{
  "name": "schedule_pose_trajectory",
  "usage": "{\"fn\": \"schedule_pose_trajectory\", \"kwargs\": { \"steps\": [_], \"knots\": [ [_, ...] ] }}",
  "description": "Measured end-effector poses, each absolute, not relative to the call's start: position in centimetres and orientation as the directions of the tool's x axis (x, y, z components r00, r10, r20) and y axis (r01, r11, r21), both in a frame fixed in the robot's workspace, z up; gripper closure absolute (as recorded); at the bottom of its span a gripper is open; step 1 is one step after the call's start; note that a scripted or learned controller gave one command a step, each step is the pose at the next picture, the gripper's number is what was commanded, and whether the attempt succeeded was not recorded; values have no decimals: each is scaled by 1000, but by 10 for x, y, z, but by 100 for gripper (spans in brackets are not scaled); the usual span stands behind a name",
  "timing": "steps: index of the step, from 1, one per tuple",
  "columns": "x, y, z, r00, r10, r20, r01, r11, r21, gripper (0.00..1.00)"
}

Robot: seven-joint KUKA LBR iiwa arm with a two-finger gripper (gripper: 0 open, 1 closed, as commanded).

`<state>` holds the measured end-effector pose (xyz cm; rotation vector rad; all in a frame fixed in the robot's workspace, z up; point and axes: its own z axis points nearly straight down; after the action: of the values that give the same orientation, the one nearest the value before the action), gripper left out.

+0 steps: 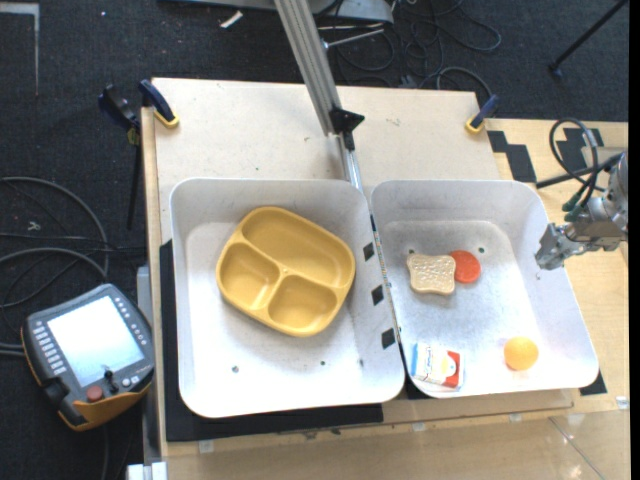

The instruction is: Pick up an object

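End effector (pixel 552 249) at right bin's rim (pixel 556 230), grip state unclear, round orange ball (pixel 520 353), flat toast slice (pixel 432 273)

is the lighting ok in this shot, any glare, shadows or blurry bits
Camera view: light is even and bright, with the white right bin and left bin near overexposed but without hard glare; the yellow divided plate casts only a soft shadow; the toast slice and orange ball look sharp; the gripper at the right rim is slightly soft.
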<state>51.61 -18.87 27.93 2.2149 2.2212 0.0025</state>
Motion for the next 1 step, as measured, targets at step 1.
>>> {"fn": "schedule_pose_trajectory", "kwargs": {
  "steps": [1],
  "knots": [
    [525,-132,264,-8,1000,1,1000,8,0,100]
  ]
}}
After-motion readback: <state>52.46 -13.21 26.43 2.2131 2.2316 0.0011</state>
